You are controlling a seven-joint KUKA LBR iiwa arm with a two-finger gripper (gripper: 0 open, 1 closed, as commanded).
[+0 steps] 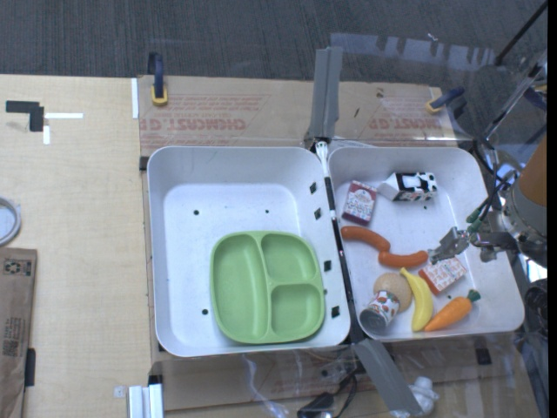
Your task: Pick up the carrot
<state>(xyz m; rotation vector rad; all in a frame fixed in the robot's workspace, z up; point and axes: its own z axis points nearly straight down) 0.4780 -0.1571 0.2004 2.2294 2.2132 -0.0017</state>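
The gripper (451,244) hangs over the right bin (487,177), just above the red-and-white packet (445,273) and beside the end of the sausage (383,245). How far its fingers stand apart cannot be told (they are small and blurred against the white floor), and nothing shows between them. The carrot (449,313) lies in that bin's near right corner, green top pointing right, just beside the banana (420,296) and apart from the gripper. The left bin (174,233) holds a green divided plate (267,286).
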